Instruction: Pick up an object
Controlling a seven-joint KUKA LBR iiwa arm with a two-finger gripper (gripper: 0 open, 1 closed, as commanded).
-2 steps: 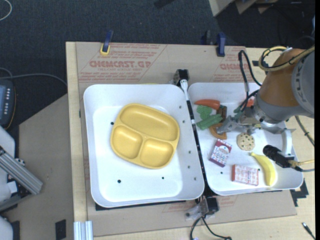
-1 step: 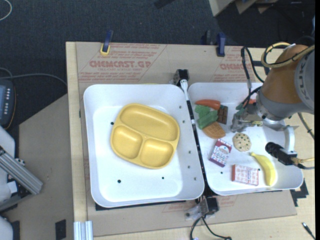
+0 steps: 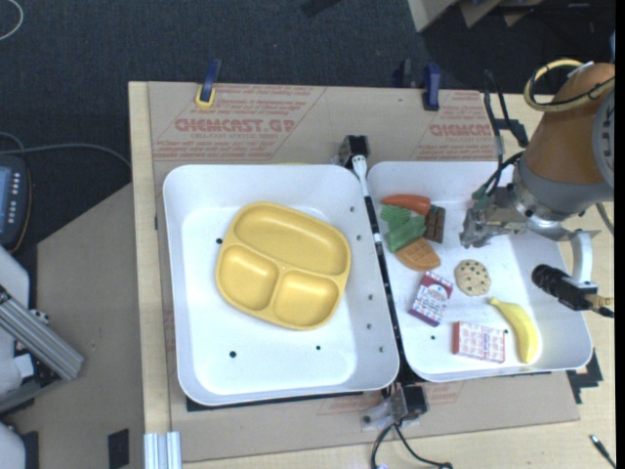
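Nothing is being lifted yet: the end effector [image 3: 482, 225], its opening impossible to tell, is hovering above the cookie [image 3: 473, 277] in the right bin [image 3: 576, 345].

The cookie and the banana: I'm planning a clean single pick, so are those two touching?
Apart. The camera view shows a strip of bare white bin floor between the cookie and the banana, which lies below and to its right.

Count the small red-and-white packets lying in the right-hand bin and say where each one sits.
2. One packet lies near the bin's middle, below the cookie. The other packet lies by the front edge, just left of the banana. More could be hidden beneath the arm.
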